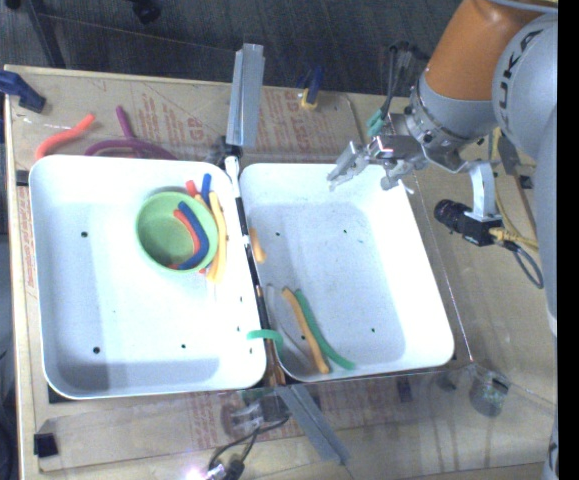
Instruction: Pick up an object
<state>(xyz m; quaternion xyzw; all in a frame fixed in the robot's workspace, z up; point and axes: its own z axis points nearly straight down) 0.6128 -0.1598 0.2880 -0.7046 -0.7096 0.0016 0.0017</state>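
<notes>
My gripper [369, 168] hangs over the far edge of the right bin [409, 268], fingers spread apart with nothing between them. In that bin an orange stick [307, 340] and a green stick [321, 340] lie near the front left corner, far from the gripper. A small orange piece [256, 245] rests by its left wall. The left bin [79, 298] holds a green bowl [169, 230] with red [195, 230], blue [210, 218] and yellow [219, 236] curved sticks on its right side.
A short green piece [262, 336] lies across the rims where the bins meet. A grey bar [244, 93] stands behind the bins. An orange stick [64, 135] and a purple cord [124, 146] lie on the bench behind the left bin.
</notes>
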